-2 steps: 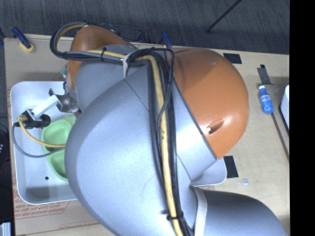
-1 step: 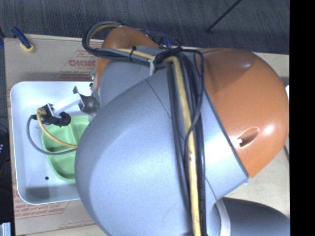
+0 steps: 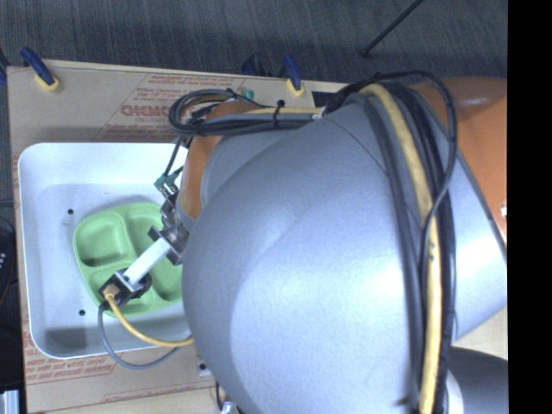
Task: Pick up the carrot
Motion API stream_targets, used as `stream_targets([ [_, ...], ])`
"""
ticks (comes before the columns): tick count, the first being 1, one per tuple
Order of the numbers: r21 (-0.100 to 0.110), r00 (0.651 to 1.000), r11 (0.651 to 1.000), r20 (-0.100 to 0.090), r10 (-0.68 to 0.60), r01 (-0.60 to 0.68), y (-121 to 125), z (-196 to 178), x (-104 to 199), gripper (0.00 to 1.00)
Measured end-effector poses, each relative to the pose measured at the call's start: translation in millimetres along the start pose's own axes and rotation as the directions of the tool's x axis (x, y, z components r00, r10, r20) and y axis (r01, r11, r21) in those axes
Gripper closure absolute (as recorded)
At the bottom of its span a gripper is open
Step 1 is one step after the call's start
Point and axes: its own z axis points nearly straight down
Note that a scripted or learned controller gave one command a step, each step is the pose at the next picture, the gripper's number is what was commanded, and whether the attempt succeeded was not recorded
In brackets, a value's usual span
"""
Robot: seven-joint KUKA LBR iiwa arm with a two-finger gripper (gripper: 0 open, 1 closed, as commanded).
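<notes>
Whereabouts of the carrot: cannot tell; presumably under the grey arm, over the left bin. Gripper state, clenched or released: cannot tell either. Risk of closing on the green divided plate or on nothing, coming down blind. Could also shove that plate against the bin wall. Underneath, brown printed cardboard held by blue clamps; beyond, dark ribbed floor.

The grey arm, orange-banded above the wrist, extends from the right over the white bin's right half, its bulk concealing most of the gripper.
</notes>
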Motion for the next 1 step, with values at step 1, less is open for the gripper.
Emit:
stream_targets([
  [1, 0.009, 0.861, 0.861, -0.006, -0.509, 0.509, 68.0, 86.9, 89.7, 0.0],
])
